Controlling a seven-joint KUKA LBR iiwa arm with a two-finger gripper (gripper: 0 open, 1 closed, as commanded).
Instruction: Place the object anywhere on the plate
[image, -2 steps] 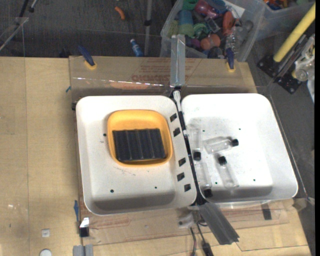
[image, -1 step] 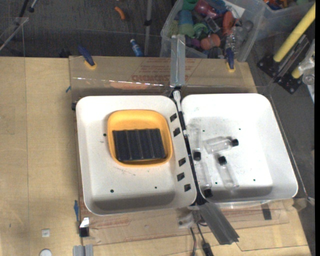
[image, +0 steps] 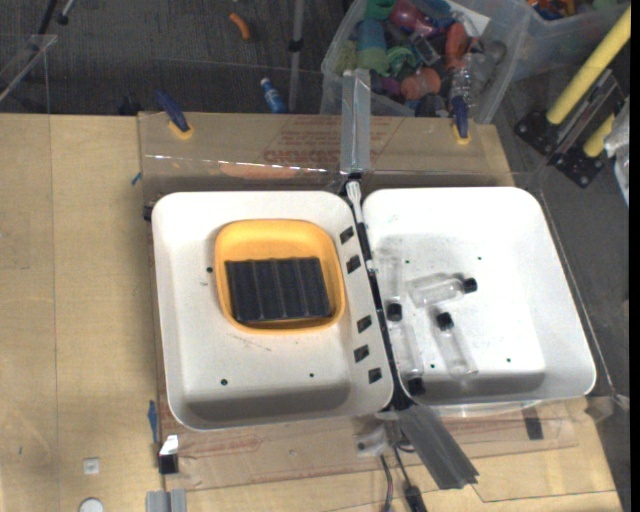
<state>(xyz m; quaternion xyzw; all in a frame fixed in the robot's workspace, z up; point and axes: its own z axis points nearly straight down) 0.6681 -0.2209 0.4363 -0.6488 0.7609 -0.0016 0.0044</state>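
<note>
Dark ribbed block on the yellow plate.
The block lies flat in the middle of the plate, inside the left bin; the right bin holds two clear black-capped bottles, near each other.

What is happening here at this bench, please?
Two shallow white bins sit side by side. The left bin holds an orange plate with a dark ribbed block lying on it. The right bin holds two small clear bottles with black caps: one lies near the bin's middle, the other just below it. Nothing is being handled at this moment, and both bottles are still off the plate, so the placing has not been done yet.
</note>
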